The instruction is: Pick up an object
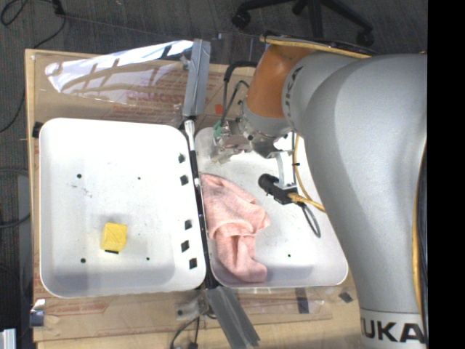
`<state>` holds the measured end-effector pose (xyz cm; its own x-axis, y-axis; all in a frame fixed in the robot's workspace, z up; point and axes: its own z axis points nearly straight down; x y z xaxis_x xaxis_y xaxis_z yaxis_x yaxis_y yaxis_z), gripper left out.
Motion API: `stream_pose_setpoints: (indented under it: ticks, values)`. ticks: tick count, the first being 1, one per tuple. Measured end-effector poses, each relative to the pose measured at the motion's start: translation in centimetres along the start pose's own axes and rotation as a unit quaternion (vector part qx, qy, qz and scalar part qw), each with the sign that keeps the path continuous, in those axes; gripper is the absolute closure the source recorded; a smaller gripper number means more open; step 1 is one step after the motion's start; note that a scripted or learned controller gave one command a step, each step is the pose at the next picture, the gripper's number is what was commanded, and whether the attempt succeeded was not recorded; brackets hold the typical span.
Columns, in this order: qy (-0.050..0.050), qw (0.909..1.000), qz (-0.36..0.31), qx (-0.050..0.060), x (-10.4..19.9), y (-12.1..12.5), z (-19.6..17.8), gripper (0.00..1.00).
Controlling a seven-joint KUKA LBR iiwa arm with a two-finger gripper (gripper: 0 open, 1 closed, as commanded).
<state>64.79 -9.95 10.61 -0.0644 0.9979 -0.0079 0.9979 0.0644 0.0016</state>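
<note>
**Robot claw low in the right bin, above a pink cloth**

Where the grey arm [363,173] narrows past its orange band [265,86], the claw [231,142] sits in the upper middle of the frame, at the top left corner of the right bin [320,257]. Its metal parts are small and cluttered with wires, so I cannot tell whether the fingers are apart or together, and nothing is plainly seen between them. It appears to be close to the bin floor, though the height is hard to judge from above.

Just below the claw, a crumpled pink cloth [232,227] lies along the left side of the right bin. It runs from just under the claw down toward the bin's bottom edge, touching or nearly touching the divider between the two bins. The cloth and the claw look slightly apart.

To the right of the cloth, a black connector with a yellow cable [287,191] hangs from the arm over the bin's white floor. The bulk of the arm covers the right part of the frame, with the maker's name in the lower right corner.

Left of centre, the left bin [73,144] holds a small yellow block [114,237] in its lower left area, well apart from the claw. A few dark specks mark that bin's floor.

Both bins rest on a wooden bench [145,86]. A shiny clear sheet [116,67] lies on the bench in the upper left of the frame, above the left bin. Dark carpet and the base of an office chair [312,6] show along the top.
</note>
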Motion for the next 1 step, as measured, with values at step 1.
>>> stream_pose_setpoints:
  ticks: [1]
  values:
    - [-0.002, 1.0000, 0.001, 0.000, -0.26, -0.04, -0.06, 0.00]
